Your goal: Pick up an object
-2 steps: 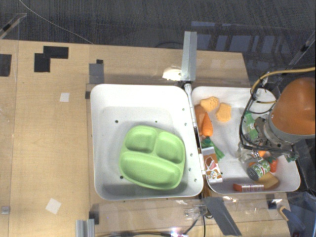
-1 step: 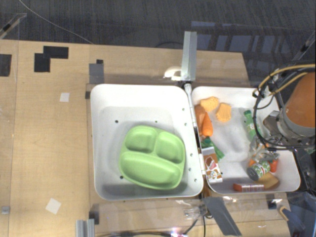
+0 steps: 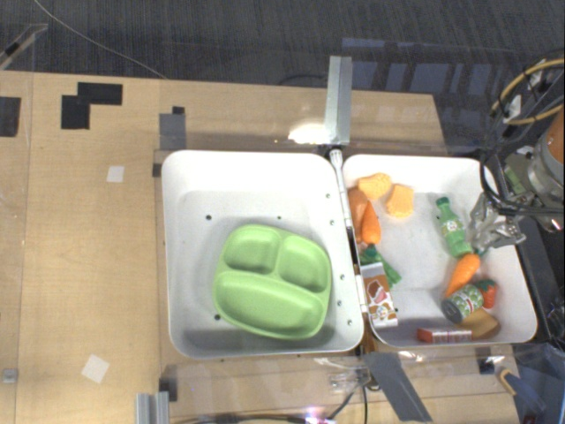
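The right bin [image 3: 521, 312] holds several toy foods. Among them are a green bottle [image 3: 452, 226], a carrot [image 3: 463, 273], a green can [image 3: 464, 302], two orange pieces [image 3: 387, 193] and a small printed carton [image 3: 380, 298]. My gripper [image 3: 493, 228] hangs over the bin's right side, just right of the green bottle and above the carrot. It looks open, with nothing between its fingers. The arm comes in from the right edge.
The left bin [image 3: 190, 201] holds a green divided plate [image 3: 272, 281]. A metal post [image 3: 338, 104] stands behind the wall that divides the bins. A red bar [image 3: 444, 334] and a brown piece [image 3: 483, 325] lie at the right bin's front edge. Cables loop at the upper right.
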`<state>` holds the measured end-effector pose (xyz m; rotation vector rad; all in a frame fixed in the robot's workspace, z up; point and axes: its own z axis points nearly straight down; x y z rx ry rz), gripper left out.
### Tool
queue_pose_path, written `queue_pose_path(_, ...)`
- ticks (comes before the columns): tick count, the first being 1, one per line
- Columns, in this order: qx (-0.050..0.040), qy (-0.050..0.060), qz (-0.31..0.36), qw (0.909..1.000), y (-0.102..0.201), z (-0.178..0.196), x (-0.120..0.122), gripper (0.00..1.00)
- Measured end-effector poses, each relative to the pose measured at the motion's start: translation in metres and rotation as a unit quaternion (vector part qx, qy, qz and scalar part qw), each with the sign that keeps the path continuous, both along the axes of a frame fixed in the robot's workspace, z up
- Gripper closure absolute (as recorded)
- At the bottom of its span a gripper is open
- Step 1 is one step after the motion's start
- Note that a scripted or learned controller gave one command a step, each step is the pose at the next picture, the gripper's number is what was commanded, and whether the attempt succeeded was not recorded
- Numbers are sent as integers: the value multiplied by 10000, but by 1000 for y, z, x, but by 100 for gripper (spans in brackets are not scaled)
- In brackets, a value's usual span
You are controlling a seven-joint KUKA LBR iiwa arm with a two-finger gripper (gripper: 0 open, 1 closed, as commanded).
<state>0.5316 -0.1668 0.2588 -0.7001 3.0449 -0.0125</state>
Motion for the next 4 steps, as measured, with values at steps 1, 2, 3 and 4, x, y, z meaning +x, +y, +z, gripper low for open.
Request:
queue_pose_path(1, 14, 88, 2028, 9792, -38, -126, 0, 100)
queue_pose_path(2, -30, 0, 1443, 9895, -13, -7, 14, 100)
queue_pose_path(3, -12, 68, 2930, 9561, -39, -99, -14, 100)
queue_pose_path(4, -50, 21, 2781, 9605, -39, 15, -10, 100)
